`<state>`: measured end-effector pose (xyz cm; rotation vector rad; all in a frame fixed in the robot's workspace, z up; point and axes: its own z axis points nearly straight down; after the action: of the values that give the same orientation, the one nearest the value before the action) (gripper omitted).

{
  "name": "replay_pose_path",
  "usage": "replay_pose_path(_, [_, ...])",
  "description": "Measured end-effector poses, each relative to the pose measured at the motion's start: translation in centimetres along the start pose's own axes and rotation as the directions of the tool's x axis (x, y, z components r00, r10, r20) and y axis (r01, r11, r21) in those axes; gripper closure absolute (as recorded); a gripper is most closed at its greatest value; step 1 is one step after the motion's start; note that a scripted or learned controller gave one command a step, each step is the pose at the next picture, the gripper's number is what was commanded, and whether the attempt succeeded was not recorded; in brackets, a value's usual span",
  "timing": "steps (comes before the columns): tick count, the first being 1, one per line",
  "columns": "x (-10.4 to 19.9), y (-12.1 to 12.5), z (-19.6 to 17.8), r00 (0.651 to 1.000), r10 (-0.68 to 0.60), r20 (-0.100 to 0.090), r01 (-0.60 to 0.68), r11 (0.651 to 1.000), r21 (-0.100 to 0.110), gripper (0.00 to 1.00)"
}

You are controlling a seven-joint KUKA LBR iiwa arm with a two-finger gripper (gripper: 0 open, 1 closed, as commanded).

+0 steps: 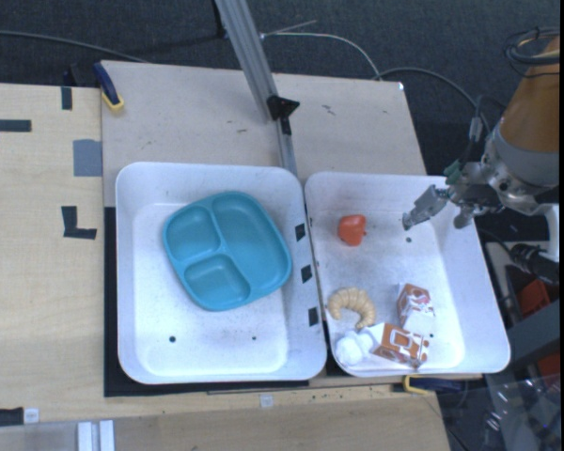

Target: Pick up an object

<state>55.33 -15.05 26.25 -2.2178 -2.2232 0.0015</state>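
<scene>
The right bin (470,280) holds a small red object (352,229) near its back left, a tan croissant-shaped piece (352,303), a white round item (353,348) and an orange-and-white carton (409,325) at the front. My gripper (439,205) hangs over the bin's back right edge, to the right of the red object and well apart from it. Its fingers (420,210) point left and down with nothing between them.
A blue divided plate (227,249) lies in the left bin (141,289). A slanted metal pole (254,54) rises from the bench behind the bins. Cables (357,54) run across the dark floor at the back.
</scene>
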Motion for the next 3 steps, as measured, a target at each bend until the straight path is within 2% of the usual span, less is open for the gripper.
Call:
replay_pose_path(1, [0.0,0.0,0.0,1.000,0.000,0.000,0.000,1.000,0.000,0.00])
replay_pose_path(2, [0.3,-0.2,6.5,1.000,0.002,-0.001,-0.002,1.000,0.006,0.00])
replay_pose_path(3, [0.4,-0.5,10.9,1.000,0.001,0.000,-0.001,1.000,0.005,0.00])
